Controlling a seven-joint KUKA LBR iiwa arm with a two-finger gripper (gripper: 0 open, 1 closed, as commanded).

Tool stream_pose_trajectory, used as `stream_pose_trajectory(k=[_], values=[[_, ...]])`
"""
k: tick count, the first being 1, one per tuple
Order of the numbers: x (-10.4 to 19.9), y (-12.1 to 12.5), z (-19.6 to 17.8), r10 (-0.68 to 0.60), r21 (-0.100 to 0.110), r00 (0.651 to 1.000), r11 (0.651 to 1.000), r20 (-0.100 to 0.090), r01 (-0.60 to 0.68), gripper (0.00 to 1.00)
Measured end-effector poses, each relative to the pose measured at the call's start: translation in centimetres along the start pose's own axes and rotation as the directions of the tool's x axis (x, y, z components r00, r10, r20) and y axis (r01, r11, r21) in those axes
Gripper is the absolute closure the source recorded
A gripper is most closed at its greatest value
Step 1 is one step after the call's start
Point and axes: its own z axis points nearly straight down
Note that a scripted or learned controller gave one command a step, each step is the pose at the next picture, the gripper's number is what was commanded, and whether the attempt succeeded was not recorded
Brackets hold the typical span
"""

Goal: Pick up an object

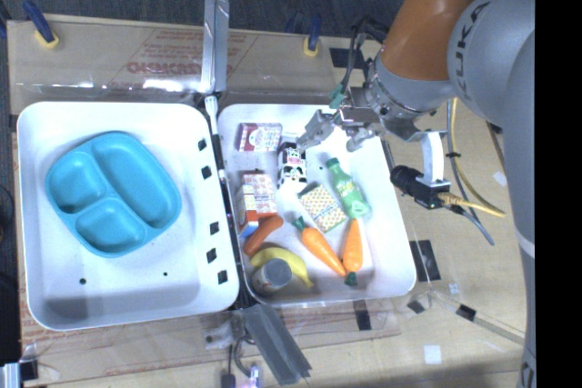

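The bench [109, 59] is seen across the whole view, with brown board under two white bins. The arm [473, 14] is seen at two o'clock, grey with an orange band above the wrist. The left bin [36, 286] is seen at nine o'clock, and a blue divided tray [112, 192] is held in its upper half. The right bin [393, 223] lies just beside it toward the centre, and all the small goods are gathered in it.

The gripper [333, 128] is poised over the upper edge of the right bin; its fingers are seen spread apart, and nothing is gripped between them.

Within the right bin, a green bottle [346, 188] lies tilted at the bin's three o'clock. Two carrots are seen toward five o'clock: a long carrot [320, 250] and an upright carrot [353, 246], just beside each other. A banana [284, 267] lies at six o'clock, with a red pepper [262, 230] just above it. A dark red packet [259, 137] lies at eleven o'clock, a small box [258, 193] at nine o'clock, and a checked packet [322, 206] at the centre. A black-and-white carton [292, 166] stands just below the gripper.
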Motion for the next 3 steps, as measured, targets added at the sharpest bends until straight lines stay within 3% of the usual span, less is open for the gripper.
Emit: stream_pose_trajectory(k=[1,2,3], values=[[4.2,0.5,6.9,-0.063,0.0,0.998,0.998,0.001,0.063,0.0],[1.4,-1.6,9.4,-0.035,-0.002,0.999,0.999,0.001,0.035,0.0],[-1.4,-5.3,15.4,-0.243,-0.022,0.97,0.97,0.008,0.243,0.0]])
